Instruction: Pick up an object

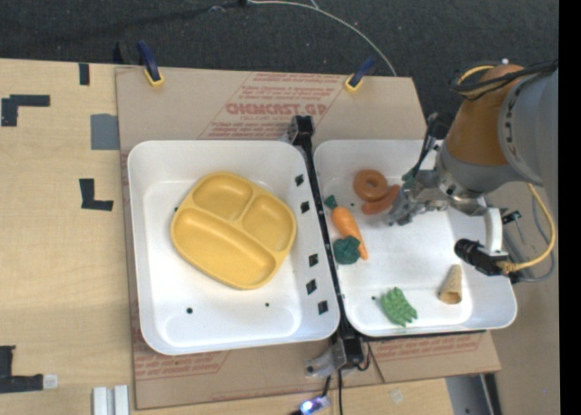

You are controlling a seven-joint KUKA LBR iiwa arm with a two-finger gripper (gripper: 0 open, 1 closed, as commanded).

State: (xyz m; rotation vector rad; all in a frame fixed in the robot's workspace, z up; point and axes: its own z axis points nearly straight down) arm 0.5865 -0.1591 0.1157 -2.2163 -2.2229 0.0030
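Claw (406, 207): we see it low in the right bin, right of centre in the frame, its dark fingers pointing left toward the doughnut; whether they are open or closed we cannot tell, since the view is too small and dark there.
Arm (508, 132): grey with an orange band, coming in from the right edge of the frame over the right bin's upper right corner.
Doughnut (370, 184): brown ring in the upper left part of the right bin, just left of the claw; it seems to touch the claw, though we cannot be sure.
Carrot (346, 222): orange, lying just below the doughnut, near the divider between the bins.
Green piece (346, 251): dark green, touching the carrot's lower end.
Leafy green (398, 306): near the right bin's lower edge.
Cone (451, 284): tan, lower right of the right bin.
Right bin (408, 263): white, shallow.
Left bin (154, 250): white, holding a yellow divided plate (234, 228) at its centre.
Table (54, 222): tan, beneath cardboard under both bins.
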